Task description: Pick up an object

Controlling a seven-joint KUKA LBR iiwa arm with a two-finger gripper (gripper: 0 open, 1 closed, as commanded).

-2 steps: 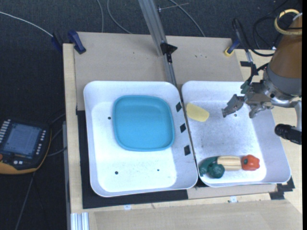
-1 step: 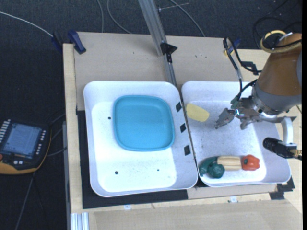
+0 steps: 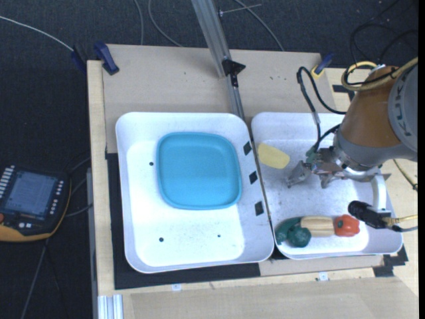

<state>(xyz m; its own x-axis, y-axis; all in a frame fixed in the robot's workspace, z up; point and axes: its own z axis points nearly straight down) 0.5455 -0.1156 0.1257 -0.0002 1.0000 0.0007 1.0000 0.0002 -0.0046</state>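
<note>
The right bin carries several small things. A pale yellow piece, smooth and rounded like a wedge, lies near the bin's left wall toward its far edge; its long axis slants from the far-left down toward the near-right. Along the bin's near edge lie three things in a row: a dark green lump at the left, a tan stick in the middle with its long axis parallel to that near edge, and a red piece with a green top at the right, touching the stick's end.

The gripper hangs over the middle of the right bin, its fingers spread apart with nothing between them. The yellow piece is just beside it, toward the left wall; the stick and its neighbours lie nearer the near edge, apart from the gripper.

The left bin holds a square blue plate with rounded corners, set toward its far edge.
</note>
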